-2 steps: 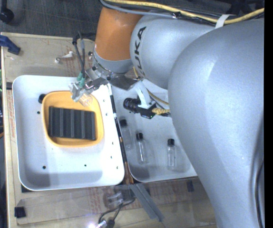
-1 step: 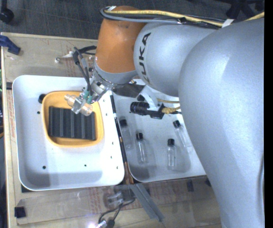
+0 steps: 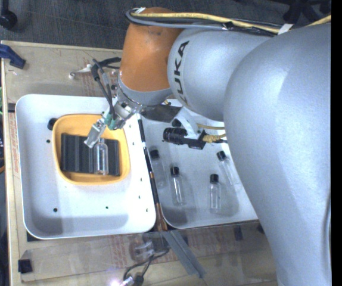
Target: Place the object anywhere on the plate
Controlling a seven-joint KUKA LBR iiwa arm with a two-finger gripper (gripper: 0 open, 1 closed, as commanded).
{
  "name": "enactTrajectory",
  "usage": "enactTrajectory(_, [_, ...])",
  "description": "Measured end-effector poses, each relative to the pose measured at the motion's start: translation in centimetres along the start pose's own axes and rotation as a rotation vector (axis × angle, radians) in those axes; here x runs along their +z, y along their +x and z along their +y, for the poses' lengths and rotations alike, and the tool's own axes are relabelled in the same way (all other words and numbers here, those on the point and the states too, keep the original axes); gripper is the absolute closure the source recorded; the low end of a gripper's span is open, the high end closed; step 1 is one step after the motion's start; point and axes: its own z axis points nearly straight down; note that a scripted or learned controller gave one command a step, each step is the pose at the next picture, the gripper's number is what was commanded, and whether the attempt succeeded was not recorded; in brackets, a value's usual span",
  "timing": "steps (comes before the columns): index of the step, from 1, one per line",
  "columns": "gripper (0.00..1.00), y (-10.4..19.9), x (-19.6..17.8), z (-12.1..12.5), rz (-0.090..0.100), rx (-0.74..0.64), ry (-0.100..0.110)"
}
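A yellow plate sits in the left white bin and carries a black ridged insert. A clear glass vial lies on that insert, near the plate's right side, pointing toward the front. My gripper hangs over the plate's upper right part, its tip just above and left of the vial's far end. The view does not settle whether it touches the vial. The orange band of the arm rises behind it.
The right bin holds several more clear vials with black caps, such as vial and vial, plus a black cylindrical piece. The arm's grey body covers the bin's right side. The ridge between the bins runs beside the plate.
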Motion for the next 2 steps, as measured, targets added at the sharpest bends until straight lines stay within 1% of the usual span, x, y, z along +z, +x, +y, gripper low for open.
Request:
enactTrajectory(1, [1.0,0.04,-0.96,0.07,0.001,-0.003,0.001])
enactTrajectory(2, [0.0,0.03,-0.96,0.06,0.001,-0.003,0.001])
